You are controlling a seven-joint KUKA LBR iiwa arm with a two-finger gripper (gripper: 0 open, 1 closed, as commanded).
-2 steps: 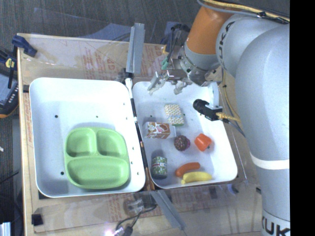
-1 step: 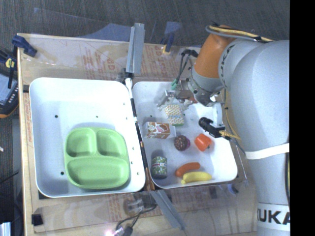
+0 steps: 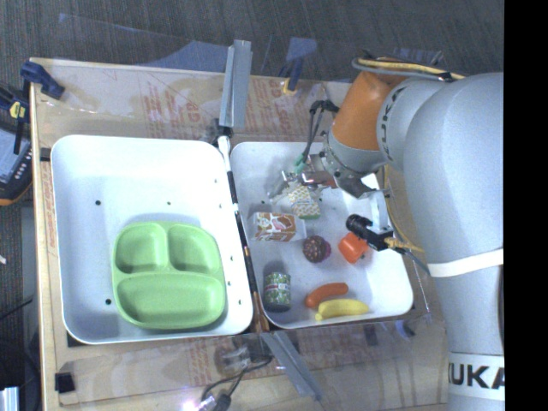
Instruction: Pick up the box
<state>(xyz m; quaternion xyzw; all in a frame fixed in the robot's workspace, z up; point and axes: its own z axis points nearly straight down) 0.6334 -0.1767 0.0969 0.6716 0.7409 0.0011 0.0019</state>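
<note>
Right now gripper [image 3: 295, 181] over patterned carton box [image 3: 301, 200], fingers' state can't tell; rect. snack pack [image 3: 274, 226] beside.

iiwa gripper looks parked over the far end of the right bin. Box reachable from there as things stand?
Probably yes. The box lies flat, its top uncovered, just short of the gripper. A patterned packet lies between them, and the bin wall crowds its left side.

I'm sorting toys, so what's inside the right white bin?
The right white bin holds a patterned box, dark can, maroon ball, orange piece, red sausage and yellow banana. The grey arm covers its right side.
</note>
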